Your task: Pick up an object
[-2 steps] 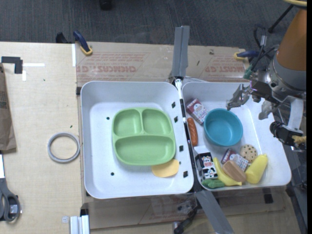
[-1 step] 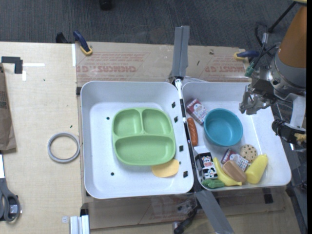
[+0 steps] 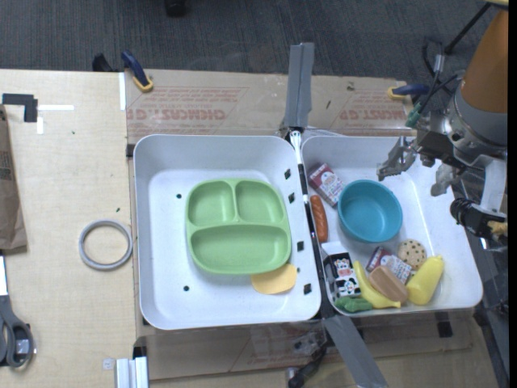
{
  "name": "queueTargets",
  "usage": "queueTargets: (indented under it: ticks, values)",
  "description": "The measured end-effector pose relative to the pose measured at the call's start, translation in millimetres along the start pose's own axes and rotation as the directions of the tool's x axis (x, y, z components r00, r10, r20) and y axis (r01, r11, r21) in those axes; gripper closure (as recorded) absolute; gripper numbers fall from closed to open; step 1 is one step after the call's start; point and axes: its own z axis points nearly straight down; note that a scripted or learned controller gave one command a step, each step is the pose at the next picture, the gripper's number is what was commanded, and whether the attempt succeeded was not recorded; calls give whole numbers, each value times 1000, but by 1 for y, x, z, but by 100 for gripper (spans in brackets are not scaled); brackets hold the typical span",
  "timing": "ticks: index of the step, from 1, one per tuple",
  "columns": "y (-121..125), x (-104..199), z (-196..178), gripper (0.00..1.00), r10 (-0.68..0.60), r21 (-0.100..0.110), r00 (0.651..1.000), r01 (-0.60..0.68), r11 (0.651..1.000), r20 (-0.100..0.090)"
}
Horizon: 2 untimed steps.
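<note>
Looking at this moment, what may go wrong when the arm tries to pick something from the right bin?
The toys at the near end of the right bin, such as the banana and cookie, lie packed together, so the gripper might catch two or slip. The hot dog lies against the dividing wall, leaving little room there.

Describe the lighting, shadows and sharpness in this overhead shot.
Camera view: even, soft light; the green plate casts a faint shadow on the left bin; the blue bowl looks crisp; the hand looks slightly soft near the frame edge.

Green plate [image 3: 238, 237], blue bowl [image 3: 370, 209], seemingly yellow corn [image 3: 426, 279].
</note>
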Motion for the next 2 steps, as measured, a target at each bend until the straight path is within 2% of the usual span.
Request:
queueTargets:
  ticks: [1,2]
  values:
    - [30,10,136,0,-112,0,994,112,994,-4]
    - [85,2,225,0,114,-2,994,-114,994,-6]
